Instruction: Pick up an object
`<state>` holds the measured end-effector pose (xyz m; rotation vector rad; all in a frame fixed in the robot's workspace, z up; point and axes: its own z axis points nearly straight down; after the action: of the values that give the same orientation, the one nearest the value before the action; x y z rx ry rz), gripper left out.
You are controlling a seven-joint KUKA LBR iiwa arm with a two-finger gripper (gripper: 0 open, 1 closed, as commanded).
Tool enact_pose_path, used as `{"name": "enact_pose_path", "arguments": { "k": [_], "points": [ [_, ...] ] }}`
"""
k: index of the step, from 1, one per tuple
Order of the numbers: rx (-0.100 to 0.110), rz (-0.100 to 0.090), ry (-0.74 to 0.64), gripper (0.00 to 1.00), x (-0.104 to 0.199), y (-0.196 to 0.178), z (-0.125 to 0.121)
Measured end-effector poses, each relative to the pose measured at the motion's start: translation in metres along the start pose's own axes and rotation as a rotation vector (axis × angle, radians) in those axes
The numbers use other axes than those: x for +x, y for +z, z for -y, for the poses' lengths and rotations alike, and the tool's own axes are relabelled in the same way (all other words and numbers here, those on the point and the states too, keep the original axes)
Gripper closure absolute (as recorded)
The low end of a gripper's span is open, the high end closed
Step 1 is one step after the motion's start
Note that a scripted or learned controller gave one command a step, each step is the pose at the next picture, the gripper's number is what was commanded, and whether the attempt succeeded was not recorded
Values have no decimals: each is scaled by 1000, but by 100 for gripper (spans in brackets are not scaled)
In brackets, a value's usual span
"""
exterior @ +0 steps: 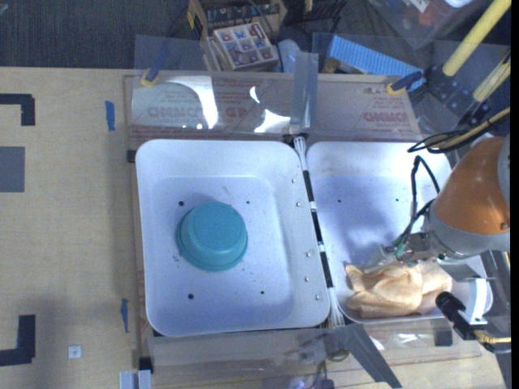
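Teal bowl alone in left bin.

Left bin, centre left of frame: one teal bowl, upside down, near middle of floor. Right bin, centre right: one crumpled tan cloth against lower wall. Arm, grey with orange band, lower right of frame, wrist directly above cloth's upper edge. Surface, pale wood, far left: blue tape marks, black corner marks.
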<state>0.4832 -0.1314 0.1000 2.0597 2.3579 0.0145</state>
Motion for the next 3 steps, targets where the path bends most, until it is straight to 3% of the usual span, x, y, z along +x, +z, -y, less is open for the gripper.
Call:
{"name": "enact_pose_path", "arguments": {
  "k": [1,2,3],
  "points": [
    [5,3,243,0,13,10,0],
    [0,2,243,100,12,0,-2],
    [0,2,243,0,13,0,-2]
  ]
}}
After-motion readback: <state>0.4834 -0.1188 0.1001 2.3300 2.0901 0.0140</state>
